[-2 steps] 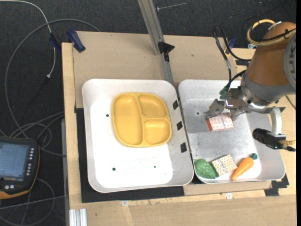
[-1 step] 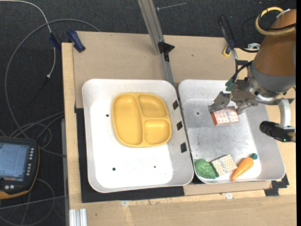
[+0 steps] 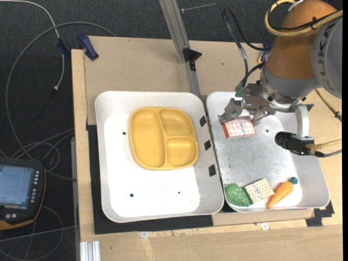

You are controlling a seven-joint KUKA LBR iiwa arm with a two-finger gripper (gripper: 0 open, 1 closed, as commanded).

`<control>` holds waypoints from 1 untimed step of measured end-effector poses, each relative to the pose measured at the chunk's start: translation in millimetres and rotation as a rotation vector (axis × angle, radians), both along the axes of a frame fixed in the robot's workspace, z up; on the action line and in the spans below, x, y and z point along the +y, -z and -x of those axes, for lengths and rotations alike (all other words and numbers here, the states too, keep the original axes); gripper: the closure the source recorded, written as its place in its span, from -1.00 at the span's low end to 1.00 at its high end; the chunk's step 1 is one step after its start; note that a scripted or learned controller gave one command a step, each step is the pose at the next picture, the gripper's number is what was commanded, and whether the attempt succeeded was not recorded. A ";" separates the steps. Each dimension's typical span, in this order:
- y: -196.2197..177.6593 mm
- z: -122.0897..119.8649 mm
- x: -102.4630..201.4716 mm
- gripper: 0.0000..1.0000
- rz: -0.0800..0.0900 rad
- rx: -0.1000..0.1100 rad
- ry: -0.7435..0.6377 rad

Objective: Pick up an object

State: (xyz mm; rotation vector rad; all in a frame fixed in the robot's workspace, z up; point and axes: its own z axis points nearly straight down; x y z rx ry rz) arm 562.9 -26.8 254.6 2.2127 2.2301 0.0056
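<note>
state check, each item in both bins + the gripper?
Yellow plastic divided plate: flat in left white bin, compartments bare.
Red-and-white small box: in right white bin, directly under the gripper; grasp unclear.
Green soft lump: lying at the right bin's near edge.
Checkered beige sponge block: lying flat, touching the lump.
Orange toy carrot: lying on its side beside the block.
</note>
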 end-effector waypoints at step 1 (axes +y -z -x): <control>-4.8 -11.8 55.3 1.00 0.000 0.001 0.001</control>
